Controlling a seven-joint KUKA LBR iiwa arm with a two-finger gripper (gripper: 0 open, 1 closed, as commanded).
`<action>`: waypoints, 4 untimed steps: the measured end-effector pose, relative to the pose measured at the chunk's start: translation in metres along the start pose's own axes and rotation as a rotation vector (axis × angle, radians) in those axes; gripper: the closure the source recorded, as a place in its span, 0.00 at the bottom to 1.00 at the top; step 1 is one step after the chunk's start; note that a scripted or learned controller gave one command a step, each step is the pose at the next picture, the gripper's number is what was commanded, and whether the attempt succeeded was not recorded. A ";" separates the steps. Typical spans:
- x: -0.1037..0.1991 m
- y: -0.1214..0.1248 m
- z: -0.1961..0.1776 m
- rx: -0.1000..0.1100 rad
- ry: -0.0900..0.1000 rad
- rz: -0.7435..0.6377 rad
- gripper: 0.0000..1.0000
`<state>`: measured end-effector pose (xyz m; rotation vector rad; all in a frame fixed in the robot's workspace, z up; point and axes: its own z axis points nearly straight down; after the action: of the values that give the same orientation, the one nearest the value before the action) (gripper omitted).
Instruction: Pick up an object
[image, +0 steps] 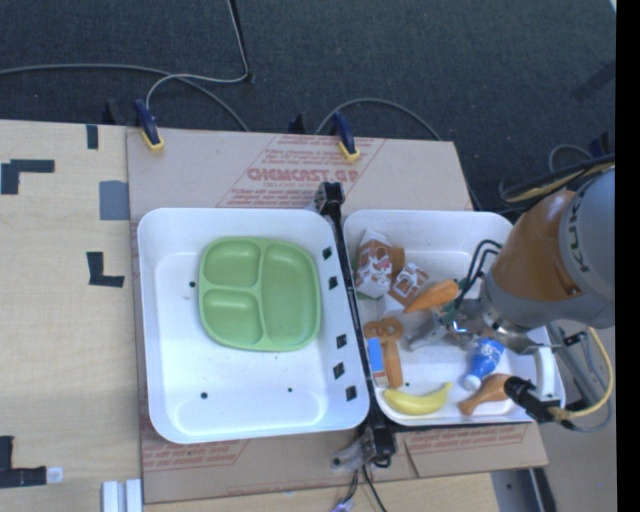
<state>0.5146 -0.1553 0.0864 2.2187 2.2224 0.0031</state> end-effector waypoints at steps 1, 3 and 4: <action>0.060 0.068 0.000 -0.003 -0.001 -0.001 0.00; 0.032 0.142 0.007 0.070 0.020 -0.007 0.00; 0.039 0.142 0.006 0.063 -0.002 0.004 0.00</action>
<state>0.6562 -0.1159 0.0810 2.2530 2.2475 -0.0701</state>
